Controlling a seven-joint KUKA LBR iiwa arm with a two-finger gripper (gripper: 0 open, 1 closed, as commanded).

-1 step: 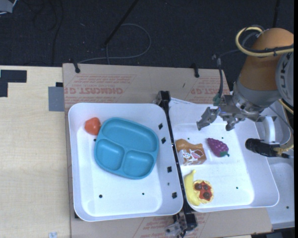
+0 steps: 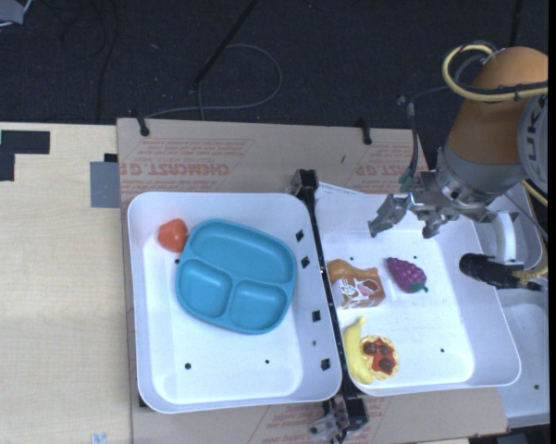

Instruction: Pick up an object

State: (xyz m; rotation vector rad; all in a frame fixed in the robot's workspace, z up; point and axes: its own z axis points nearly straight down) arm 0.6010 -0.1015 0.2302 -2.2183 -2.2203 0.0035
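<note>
Two shallow white bins sit side by side on a sheet of brown cardboard (image 2: 259, 160) printed with red lettering, which lies across a pale wooden bench (image 2: 46, 303). Behind the bench the floor is dark carpet (image 2: 259, 44) with black cables trailing across it.

The left bin (image 2: 166, 377) holds a blue divided plate (image 2: 236, 276) and, just beside its upper left edge, a small orange-red tomato (image 2: 173, 235). The right bin (image 2: 463, 340) holds the loose pieces: a purple bunch of grapes (image 2: 406, 274) near the middle, a small printed packet (image 2: 356, 287) to its left close to the divider, and nearer the front a yellow banana (image 2: 353, 340) touching a slice of pizza (image 2: 378, 357).

The arm (image 2: 495, 109) comes in from the right, its orange band high over the back corner of the right bin. The gripper (image 2: 409, 216) hangs above the rear of that bin with its fingers spread apart and nothing between them, the grapes lying below and apart from it.
</note>
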